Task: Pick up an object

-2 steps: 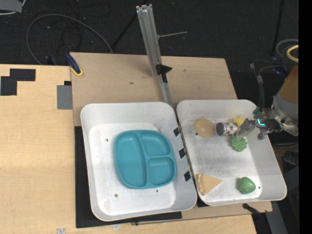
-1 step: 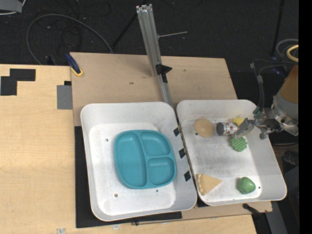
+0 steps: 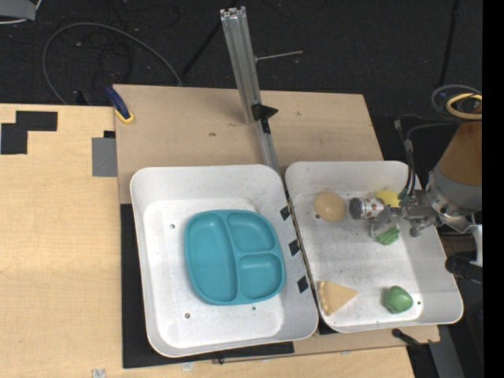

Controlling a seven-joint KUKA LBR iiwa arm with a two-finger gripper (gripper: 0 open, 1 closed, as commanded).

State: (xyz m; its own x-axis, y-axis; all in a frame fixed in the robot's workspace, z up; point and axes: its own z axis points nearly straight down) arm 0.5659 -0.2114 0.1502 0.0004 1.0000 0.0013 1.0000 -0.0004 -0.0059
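Left bin (image 3: 150, 211), you had the blue plate (image 3: 234, 256) lying flat in it. Right bin (image 3: 441, 309): beige egg (image 3: 329, 207) on the far side, tan wedge (image 3: 337, 295) near you, green ball (image 3: 398, 298) to its right. Your gripper (image 3: 400, 216) hung low between a yellow piece (image 3: 387, 199) and a small green block (image 3: 387, 235). You couldn't tell whether it was apart or together.

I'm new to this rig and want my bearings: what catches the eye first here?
The teal divided plate in the left bin stands out most. The gripper hangs at the right bin's far side, near a beige ball. A tan wedge and a round green object lie near that bin's front wall.
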